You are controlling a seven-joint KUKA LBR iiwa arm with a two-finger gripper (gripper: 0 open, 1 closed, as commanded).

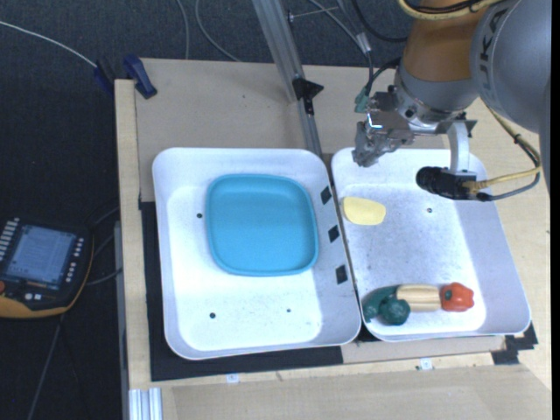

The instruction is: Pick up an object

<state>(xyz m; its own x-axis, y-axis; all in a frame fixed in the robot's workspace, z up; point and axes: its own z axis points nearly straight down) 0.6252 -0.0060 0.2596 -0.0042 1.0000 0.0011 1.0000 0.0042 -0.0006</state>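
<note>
Gripper (367, 156) poised at far-left corner of right bin (490, 234), finger state not discernible, nothing seen in its grasp; yellow piece (363, 211) just below it, green, tan and red toys (418, 300) along near wall; pick not yet made.

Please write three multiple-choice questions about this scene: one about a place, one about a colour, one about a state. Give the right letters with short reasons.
1. Where does the blue plate lie?
A. left bin
B. right bin
C. on the bench outside the bins

2. What colour is the small flat piece near the right bin's far left corner?
A. red
B. yellow
C. black

3. How does the tool stand?
A. holding the plate
B. lying in the left bin
C. above the right bin's far edge, nothing seen between its fingers

Answers: 1 A, the plate sits in the left bin. 2 B, it is pale yellow. 3 C, it hangs there apart from every object.
</note>
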